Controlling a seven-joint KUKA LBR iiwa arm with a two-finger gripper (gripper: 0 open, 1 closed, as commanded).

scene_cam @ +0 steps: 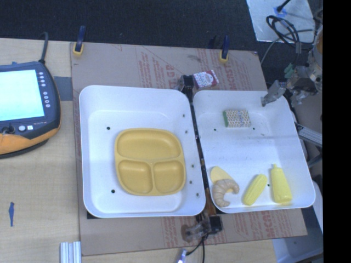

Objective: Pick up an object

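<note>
Objects available for picking lie in the right bin [296, 147]: a patterned sponge [237, 118] toward the far side, and along the near wall a croissant [224, 190], a corn cob [254, 189] and a yellow bottle [280, 184]. A pale yellow piece [219, 173] lies touching the croissant on its far side. The left bin [93, 147] holds a yellow divided plate [149, 161].

The tool [272, 95] is at the far right corner of the right bin, over or just outside the rim. It holds nothing visible; its opening cannot be determined from this view.

Likely failure causes from this state:

- Rim strike. The tool sits close to the bin wall; a straight descent here may land on the rim.
- Wall crowding. The corn cob and bottle lie near the near wall and close beside each other. One finger may land on the neighbour or the wall, pushing the target aside.
- Double contact. The croissant and the pale piece touch; closing on one may drag or lift the other.
- Rounded shapes. The cob and bottle probably roll if fingers close off-centre.
- Low profile. The sponge is flat and well apart from other items, but a shallow descent may close above it.
</note>
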